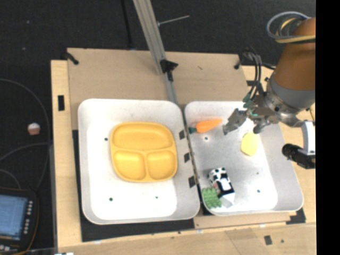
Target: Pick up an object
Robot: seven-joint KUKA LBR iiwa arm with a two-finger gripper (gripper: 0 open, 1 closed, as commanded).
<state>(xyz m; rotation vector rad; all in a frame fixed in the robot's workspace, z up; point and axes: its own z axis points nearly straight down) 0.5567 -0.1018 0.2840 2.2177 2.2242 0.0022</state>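
- Approach step of the pick, by the look of it: end effector (246, 122) poised above the upper part of the right bin (276, 193), nothing lifted yet.
- Two dark fingers visibly spread apart, one (234, 122) reaching toward the left, the other (259, 125) nearer the wrist; nothing between them.
- Nearest candidates: a toy carrot (208, 125), orange with a green tip, lying flat just left of the left finger near the bin's upper-left corner; a pale yellow lemon-like piece (249, 144) just below the fingers.
- Hard to tell from this slanted view how high above the bin floor the fingers hang, or which of the two is the target.
- Further off, at the bin's lower-left corner: a black-and-white toy (221, 180) touching a green leafy piece (211, 198), well apart from the fingers.
- In the left bin (95, 195): a yellow divided tray (143, 151), three compartments, far from the arm.
- Next move, as judged: centre the open fingers over one piece, most likely the yellow one below or the carrot beside, then descend straight down and close.
- For the carrot, fingers best set across its narrow width; the bin wall close by leaves little room on that side.
- For the rounded yellow piece, a slip-out on closing seems the main hazard.
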